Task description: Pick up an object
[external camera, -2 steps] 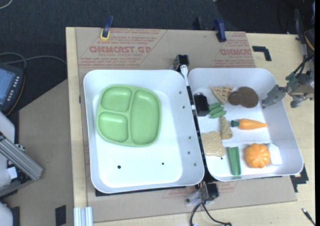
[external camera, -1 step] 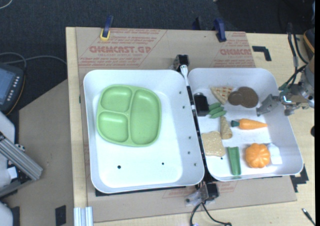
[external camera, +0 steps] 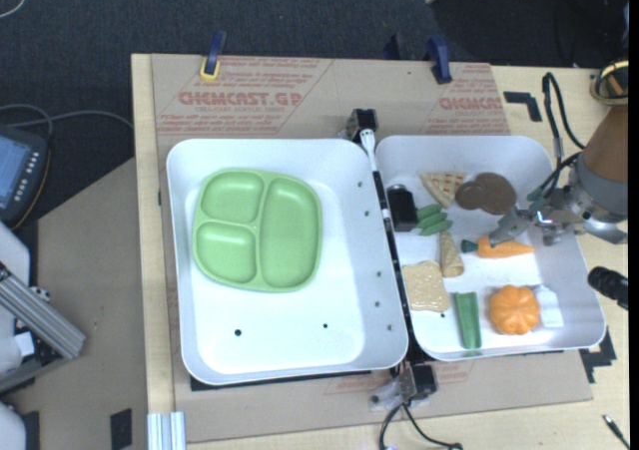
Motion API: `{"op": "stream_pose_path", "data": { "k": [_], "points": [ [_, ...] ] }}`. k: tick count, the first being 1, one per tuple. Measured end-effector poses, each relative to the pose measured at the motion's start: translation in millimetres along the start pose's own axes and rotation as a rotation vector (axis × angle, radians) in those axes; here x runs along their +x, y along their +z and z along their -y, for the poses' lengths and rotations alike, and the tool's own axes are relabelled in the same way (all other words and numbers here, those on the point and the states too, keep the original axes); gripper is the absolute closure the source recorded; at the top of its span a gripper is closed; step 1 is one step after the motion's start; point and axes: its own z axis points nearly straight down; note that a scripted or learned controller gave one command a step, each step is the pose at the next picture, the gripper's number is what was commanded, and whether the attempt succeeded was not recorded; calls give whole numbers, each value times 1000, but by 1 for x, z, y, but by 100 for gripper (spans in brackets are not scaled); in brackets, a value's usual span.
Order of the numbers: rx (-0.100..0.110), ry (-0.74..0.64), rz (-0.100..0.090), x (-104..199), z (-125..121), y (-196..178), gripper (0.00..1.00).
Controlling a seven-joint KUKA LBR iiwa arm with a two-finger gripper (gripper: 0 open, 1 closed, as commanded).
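Note:
The right bin [external camera: 559, 164] holds several toy foods. An orange carrot [external camera: 507, 249] lies near its right side, with a brown round cookie [external camera: 485, 193] behind it and an orange pumpkin [external camera: 514, 308] in front. My gripper [external camera: 526, 223] reaches in from the right and hangs just above the carrot's right end, beside the cookie. Nothing is visibly held in it. Further left lie a tan wedge [external camera: 442, 185], a green pea pod [external camera: 434, 222], a tan cracker [external camera: 427, 285], a green stick [external camera: 466, 319] and a small black block [external camera: 401, 207].
The left bin [external camera: 200, 338] carries a green divided plate [external camera: 260, 228]. A metal bar [external camera: 384, 238] runs between the two bins. Clamps [external camera: 438, 59] grip the bench's far edge. The arm's grey body [external camera: 604, 189] overhangs the right bin's right rim.

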Motion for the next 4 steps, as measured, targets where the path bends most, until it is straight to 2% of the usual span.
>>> {"op": "stream_pose_path", "data": {
  "k": [1, 2, 3, 4],
  "points": [
    [-21, 1, 3, 0, -6, 38, 0],
    [-29, -3, 3, 2, -9, 26, 100],
    [-12, 1, 6, -1, -3, -19, 100],
    [-13, 0, 7, -9, -4, -65, 100]
  ]
}}
